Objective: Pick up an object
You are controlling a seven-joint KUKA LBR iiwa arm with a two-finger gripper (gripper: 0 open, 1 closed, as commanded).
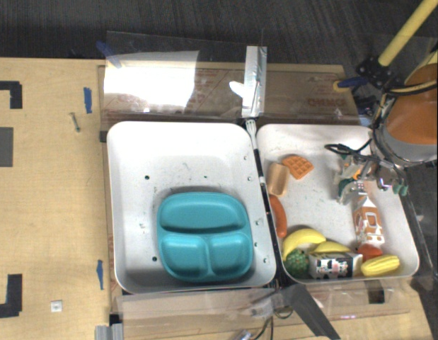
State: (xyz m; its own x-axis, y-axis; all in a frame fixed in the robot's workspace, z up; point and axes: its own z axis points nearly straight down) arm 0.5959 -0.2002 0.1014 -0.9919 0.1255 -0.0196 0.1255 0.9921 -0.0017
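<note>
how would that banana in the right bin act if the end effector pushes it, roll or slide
The banana is curved, so it would probably pivot or slide rather than roll. It looks like smooth plastic, likely light and slippery. Crowded against the can, it may jam.

Arm (417,115) cropped at right edge; hand (356,172) indistinct.

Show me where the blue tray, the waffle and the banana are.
blue tray (203,234): camera view, on the ridge between its compartments.
waffle (297,166): camera view, middle of its top face.
banana (303,239): camera view, middle of its curved yellow body.
</note>
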